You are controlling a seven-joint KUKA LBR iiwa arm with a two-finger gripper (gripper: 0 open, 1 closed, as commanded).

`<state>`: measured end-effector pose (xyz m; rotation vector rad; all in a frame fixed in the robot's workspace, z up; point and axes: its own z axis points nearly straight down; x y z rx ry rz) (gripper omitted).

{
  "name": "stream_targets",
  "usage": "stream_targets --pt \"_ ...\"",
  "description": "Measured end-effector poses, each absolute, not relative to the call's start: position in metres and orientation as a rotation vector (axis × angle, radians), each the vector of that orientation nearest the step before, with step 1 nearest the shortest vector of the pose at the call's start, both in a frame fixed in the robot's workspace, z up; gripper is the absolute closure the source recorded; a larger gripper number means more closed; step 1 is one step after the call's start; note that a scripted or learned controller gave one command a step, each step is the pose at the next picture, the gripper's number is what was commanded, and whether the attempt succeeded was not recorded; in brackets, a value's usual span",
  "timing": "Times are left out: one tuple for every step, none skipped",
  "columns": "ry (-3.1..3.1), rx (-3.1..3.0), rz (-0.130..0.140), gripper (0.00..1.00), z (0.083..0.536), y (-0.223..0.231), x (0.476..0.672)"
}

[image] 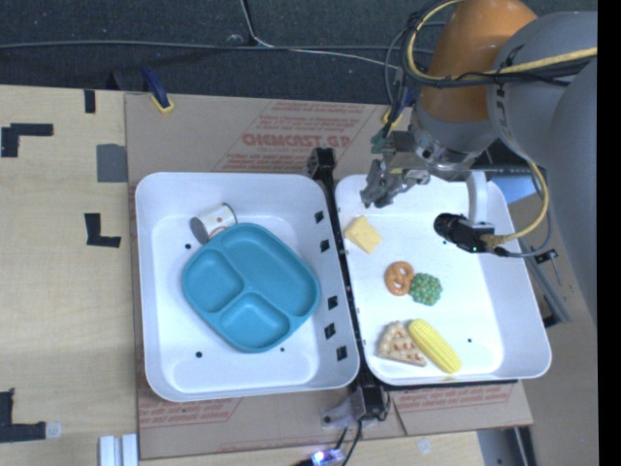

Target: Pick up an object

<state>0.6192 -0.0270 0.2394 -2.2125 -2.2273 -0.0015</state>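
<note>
1. Two white bins sit side by side on the desk (58, 289); the left bin (160, 357) holds a blue divided plate (250, 285) and a small cup (213, 222) lying at its upper left.
2. The right bin (514, 343) has open white floor along its right side and upper middle.
3. Food items cluster in its left and lower part: a yellow cheese wedge (363, 234), a pretzel (398, 278), a green broccoli piece (425, 288), a waffle slice (400, 344) and a corn cob (434, 346).
4. The fingers (381, 190) hang near the right bin's upper left corner, close to the divider between the bins.
5. The cheese wedge lies just below the fingers, apart from them.
6. Whether the fingers are spread or closed cannot be told; nothing shows between them.
</note>
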Motion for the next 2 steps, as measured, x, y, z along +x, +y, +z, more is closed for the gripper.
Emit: stream_targets --pt "-2.228 -2.213 0.000 1.00 0.244 0.028 0.625" --pt "-2.226 -2.213 0.004 1.00 0.223 0.083 0.624"
